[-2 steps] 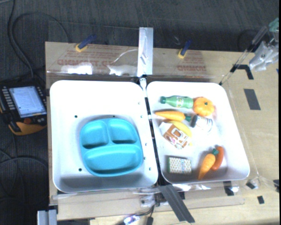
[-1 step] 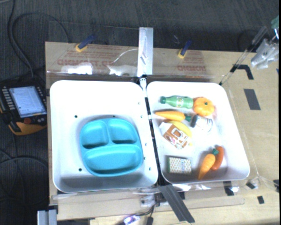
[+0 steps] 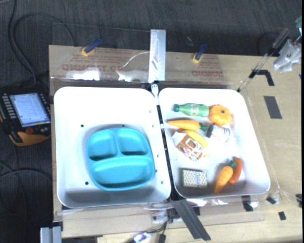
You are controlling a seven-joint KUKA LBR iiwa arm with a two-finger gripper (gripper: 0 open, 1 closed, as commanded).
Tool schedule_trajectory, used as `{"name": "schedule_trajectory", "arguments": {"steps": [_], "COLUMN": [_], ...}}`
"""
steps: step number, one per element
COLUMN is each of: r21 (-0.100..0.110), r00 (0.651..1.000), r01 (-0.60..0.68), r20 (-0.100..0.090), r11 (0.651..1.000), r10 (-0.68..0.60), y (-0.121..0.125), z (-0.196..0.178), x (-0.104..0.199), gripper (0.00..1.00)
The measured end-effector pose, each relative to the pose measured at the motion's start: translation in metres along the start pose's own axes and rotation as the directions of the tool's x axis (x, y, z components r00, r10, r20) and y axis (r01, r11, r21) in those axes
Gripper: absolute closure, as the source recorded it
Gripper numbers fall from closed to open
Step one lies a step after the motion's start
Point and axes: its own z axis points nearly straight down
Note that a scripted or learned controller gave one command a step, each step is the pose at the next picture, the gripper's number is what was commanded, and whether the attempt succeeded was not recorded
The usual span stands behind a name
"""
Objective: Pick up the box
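The box [image 3: 194,177], small and flat with a speckled top, is lying in the right bin [image 3: 253,135] at about 6 o'clock, close to the near wall. An orange carrot [image 3: 223,178] is lying just beside it toward 3 o'clock, and an orange-and-white carton [image 3: 191,147] is sitting just beyond it toward 12 o'clock. A banana [image 3: 185,125], a green bottle [image 3: 191,108] and an orange fruit [image 3: 221,115] are lying along the bin's 12 o'clock side. The left bin [image 3: 71,135] is holding a blue divided plate [image 3: 120,157]. A pale grey part of the arm [image 3: 288,54] is hanging over the tabletop [image 3: 283,135] at 2 o'clock, well apart from the box; whether the jaws are released or clenched cannot be told.
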Motion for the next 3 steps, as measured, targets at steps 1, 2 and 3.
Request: {"name": "schedule_trajectory", "arguments": {"steps": [1,2,3], "r21": [0.0,0.001,0.001], "r00": [1.0,1.0,1.0], "r01": [0.001,0.002,0.003], "r20": [0.001,0.002,0.004], "r11": [1.0,1.0,1.0], "r10": [-0.001,-0.002,-0.003], "y": [0.001,0.001,0.002], "z": [-0.009,-0.018,-0.027], "x": [0.0,0.001,0.001], "gripper": [1.0,1.0,1.0]}}
